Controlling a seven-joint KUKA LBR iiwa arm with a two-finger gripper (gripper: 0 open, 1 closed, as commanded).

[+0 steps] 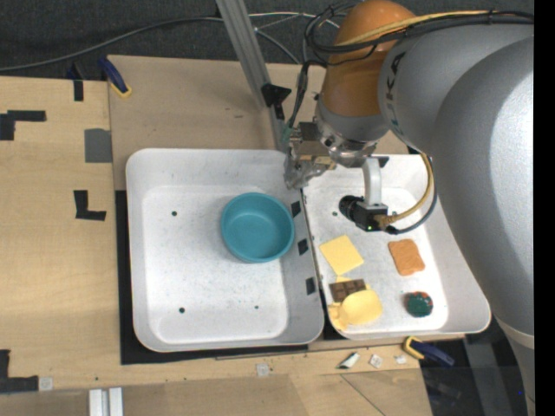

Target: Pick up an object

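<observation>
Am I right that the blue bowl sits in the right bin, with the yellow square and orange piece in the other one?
Not quite: the camera view shows the blue bowl in the left bin. The yellow square and orange piece are in the other bin, the right one.

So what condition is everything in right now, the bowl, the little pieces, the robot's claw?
Blue bowl: upright in the left bin, nothing visible inside.
Yellow square: flat in the right bin.
Orange piece: flat.
Brown block: touching the yellow lump.
Green ball: loose.
Gripper: over the divider, holding nothing visible.
</observation>
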